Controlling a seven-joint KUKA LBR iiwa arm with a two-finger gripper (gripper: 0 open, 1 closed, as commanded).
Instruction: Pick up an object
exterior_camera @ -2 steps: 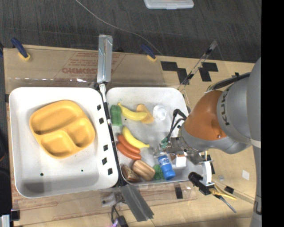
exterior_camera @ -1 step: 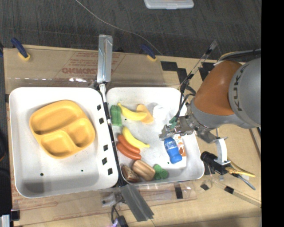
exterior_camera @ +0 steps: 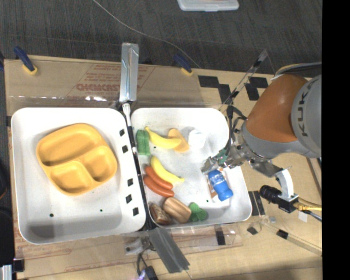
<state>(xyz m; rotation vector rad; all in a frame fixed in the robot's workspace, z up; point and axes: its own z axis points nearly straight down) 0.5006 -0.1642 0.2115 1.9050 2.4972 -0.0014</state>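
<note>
Right bin (exterior_camera: 164, 117): blue bottle (exterior_camera: 220, 186) near right wall, bananas, sausage, bread, greens. Tool (exterior_camera: 214, 163) just above bottle; finger state cannot be told. Left bin (exterior_camera: 22, 164): yellow divided plate (exterior_camera: 76, 158).

Tool (exterior_camera: 214, 163) fingers' spread too small to tell; clear container (exterior_camera: 208, 5) cut by the top edge.

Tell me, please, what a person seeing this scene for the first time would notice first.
The large yellow plastic divided plate in the left white bin catches the eye first. Next comes the grey arm with its broad orange band, reaching in from the right over the right white bin. Its end effector sits just above a blue and white bottle, near two yellow toy bananas.
</note>
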